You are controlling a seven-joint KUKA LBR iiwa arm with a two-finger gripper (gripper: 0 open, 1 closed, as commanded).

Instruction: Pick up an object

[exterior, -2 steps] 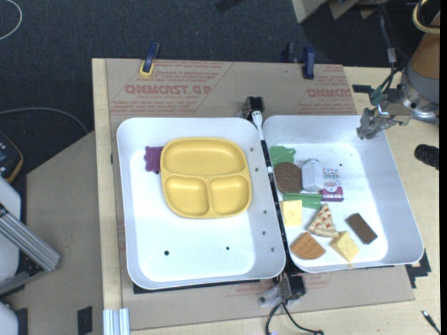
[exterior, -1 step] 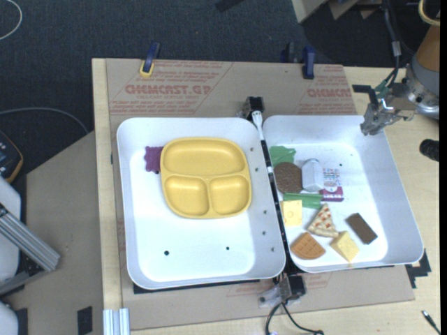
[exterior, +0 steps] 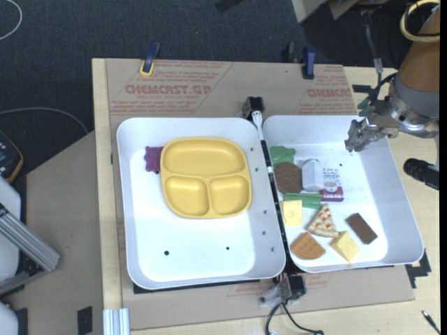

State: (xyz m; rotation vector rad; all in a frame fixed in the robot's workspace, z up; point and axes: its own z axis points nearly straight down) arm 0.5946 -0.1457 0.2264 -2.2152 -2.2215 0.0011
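Camera view, from my remote station: gripper (exterior: 356, 139) sits over the upper R corner of the right bin (exterior: 398, 208), above bare floor, nothing between its fingers; I can't tell how wide they stand. Pickable items are grouped in that bin's L and lower part, well apart from gripper: brown round patty (exterior: 287, 177), white packet (exterior: 311, 174), pizza slice (exterior: 323, 222), cheese wedge (exterior: 345, 246), chocolate bar (exterior: 362, 228), cookie (exterior: 307, 246). Left bin (exterior: 140, 243) holds a yellow divided tray (exterior: 206, 175), w/ a purple item (exterior: 153, 158) touching its L edge.
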